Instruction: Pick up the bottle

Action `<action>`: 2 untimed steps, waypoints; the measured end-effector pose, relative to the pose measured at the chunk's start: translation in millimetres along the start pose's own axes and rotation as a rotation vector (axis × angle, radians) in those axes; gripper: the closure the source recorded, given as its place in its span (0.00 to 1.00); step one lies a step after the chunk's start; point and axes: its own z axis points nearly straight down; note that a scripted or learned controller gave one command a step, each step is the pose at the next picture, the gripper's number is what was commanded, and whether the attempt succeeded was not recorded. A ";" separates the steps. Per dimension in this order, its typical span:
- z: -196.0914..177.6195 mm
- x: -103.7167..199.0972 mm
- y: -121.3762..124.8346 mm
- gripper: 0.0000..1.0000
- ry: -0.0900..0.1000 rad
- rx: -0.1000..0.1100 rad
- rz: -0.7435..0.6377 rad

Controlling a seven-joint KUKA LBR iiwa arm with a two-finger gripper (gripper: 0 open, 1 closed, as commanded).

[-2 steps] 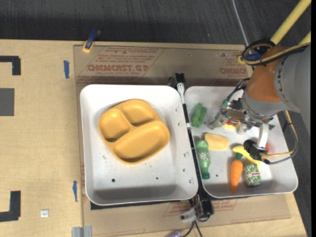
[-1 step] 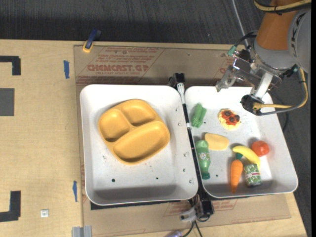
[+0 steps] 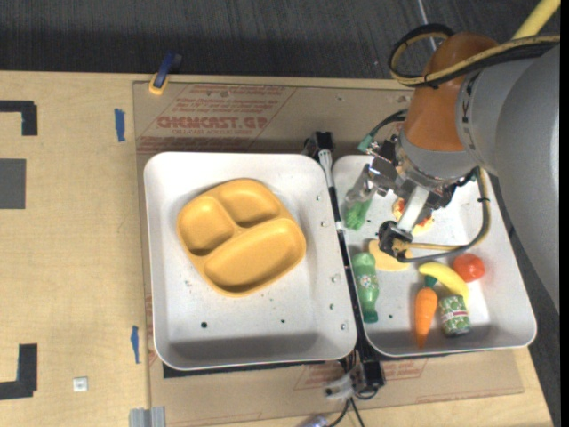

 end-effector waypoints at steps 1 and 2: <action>-0.1 7.6 -28.6 0.00 -0.001 0.001 0.412; -142.8 113.2 -7.0 0.00 0.003 -0.003 0.534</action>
